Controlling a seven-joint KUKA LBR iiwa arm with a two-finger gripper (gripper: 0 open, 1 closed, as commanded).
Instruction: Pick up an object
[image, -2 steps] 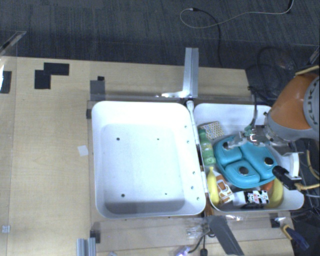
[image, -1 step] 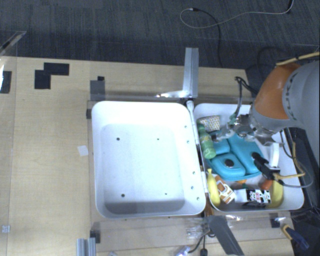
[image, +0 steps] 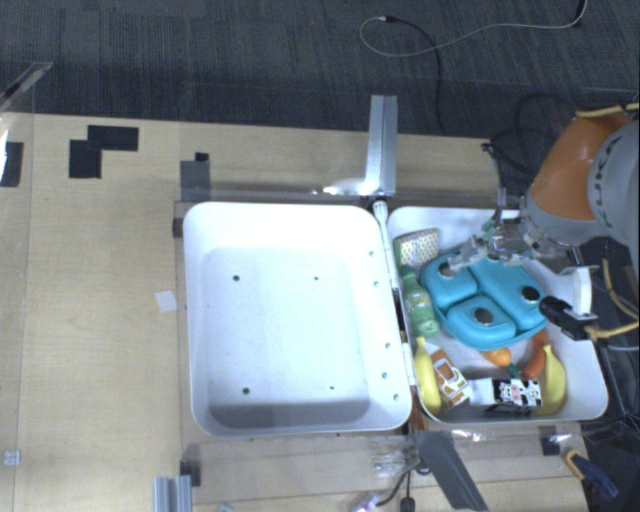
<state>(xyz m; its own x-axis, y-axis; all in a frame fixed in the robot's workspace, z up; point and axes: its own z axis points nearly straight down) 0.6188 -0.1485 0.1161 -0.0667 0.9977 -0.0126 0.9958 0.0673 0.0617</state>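
I have the gripper low over the blue plastic toy in the right bin, seemingly mid-approach, so next I'd settle onto that toy's upper edge, though whether it's clenched, I cannot tell.

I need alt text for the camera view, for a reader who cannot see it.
A grey robot arm with an orange band reaches from the right over the right white bin, which holds a large turquoise plastic object, two yellow bananas and other small items. The left white bin sits beside it.

Robotics lab — bench, white bins, loose cables.
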